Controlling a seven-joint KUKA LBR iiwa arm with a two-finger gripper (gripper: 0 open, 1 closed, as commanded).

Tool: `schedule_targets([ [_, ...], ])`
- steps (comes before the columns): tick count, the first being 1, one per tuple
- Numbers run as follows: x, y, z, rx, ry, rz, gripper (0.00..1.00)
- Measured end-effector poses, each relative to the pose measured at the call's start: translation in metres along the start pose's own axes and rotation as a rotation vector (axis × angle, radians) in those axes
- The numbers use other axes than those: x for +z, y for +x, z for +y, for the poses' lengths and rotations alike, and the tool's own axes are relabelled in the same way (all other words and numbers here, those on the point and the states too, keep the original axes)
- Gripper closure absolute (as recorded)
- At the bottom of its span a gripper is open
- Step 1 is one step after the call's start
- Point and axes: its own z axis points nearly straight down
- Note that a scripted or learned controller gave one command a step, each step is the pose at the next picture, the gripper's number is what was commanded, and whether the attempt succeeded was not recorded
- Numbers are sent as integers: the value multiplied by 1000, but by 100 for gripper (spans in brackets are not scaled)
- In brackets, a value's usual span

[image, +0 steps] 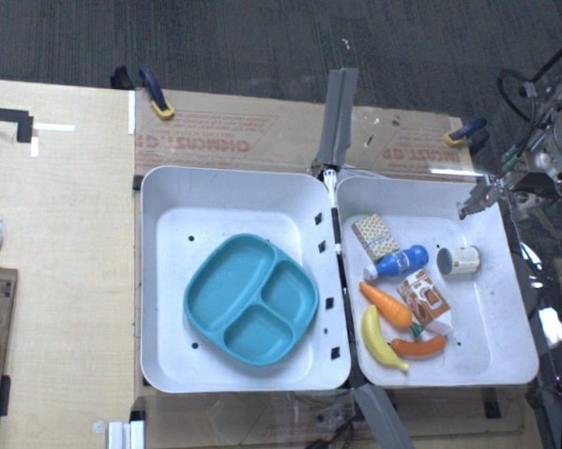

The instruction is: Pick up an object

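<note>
Gripper (472, 206): we cannot tell its state; it hangs over the right bin's (499, 371) far corner. Nothing lifted: banana (380, 340), carrot (387, 305) and blue bottle (398, 263) lie untouched.

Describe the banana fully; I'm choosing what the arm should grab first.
The banana looks like a smooth, yellow plastic toy, curved and whole. It lies flat on the floor of the right bin, near its front left corner, running from beside the carrot down to its tip at the front. Its upper end meets the carrot, and the orange sausage lies right against its right side. The gripper is far from it, at the bin's back edge.
</note>
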Motion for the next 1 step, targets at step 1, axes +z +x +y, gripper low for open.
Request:
schedule_targets([
  [1, -56, 8, -17, -131, -3, -2, 0],
])
